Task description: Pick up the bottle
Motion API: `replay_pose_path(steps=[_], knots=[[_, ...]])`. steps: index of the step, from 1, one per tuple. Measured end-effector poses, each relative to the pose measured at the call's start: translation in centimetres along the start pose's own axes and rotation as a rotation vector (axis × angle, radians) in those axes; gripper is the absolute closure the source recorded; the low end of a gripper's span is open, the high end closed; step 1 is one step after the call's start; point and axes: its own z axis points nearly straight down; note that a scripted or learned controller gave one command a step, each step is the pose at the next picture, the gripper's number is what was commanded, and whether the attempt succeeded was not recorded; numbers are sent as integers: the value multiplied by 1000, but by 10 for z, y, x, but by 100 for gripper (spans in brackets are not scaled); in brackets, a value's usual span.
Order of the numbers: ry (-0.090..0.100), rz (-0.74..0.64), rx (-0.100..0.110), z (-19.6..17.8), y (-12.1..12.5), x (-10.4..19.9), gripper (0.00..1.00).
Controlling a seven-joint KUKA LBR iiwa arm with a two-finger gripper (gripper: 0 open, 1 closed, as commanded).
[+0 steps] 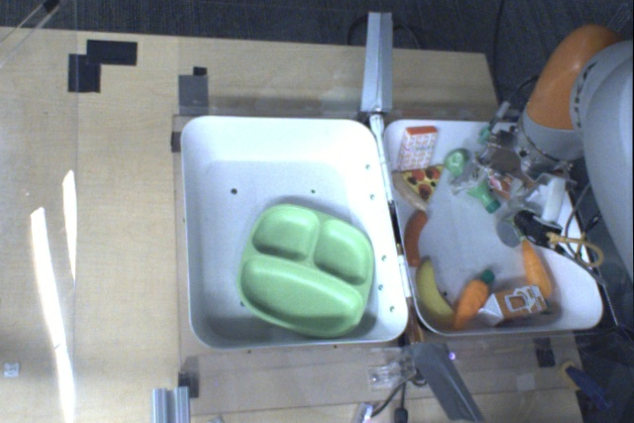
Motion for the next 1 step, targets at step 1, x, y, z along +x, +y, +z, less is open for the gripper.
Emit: replay_pose_path(steps=[1], knots=[[-4,-10,8,-8,-2,-1,100]])
